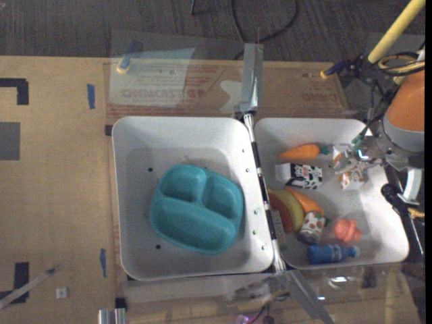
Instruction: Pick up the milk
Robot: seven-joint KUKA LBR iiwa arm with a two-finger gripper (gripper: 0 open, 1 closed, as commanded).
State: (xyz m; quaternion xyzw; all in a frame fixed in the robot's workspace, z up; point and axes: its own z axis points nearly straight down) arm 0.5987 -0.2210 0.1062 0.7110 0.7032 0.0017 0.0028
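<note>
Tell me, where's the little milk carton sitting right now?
The milk carton lies in the right bin, near its left wall, just below the carrot and above the banana.

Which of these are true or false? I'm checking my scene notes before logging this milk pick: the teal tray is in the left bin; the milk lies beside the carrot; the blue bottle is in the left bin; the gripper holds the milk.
1. The teal tray sits in the left bin. True.
2. The milk lies just below the carrot. True.
3. The blue bottle is in the left bin. False: it lies in the right bin.
4. The gripper holds the milk. False: the milk lies on the bin floor, apart from it.
</note>
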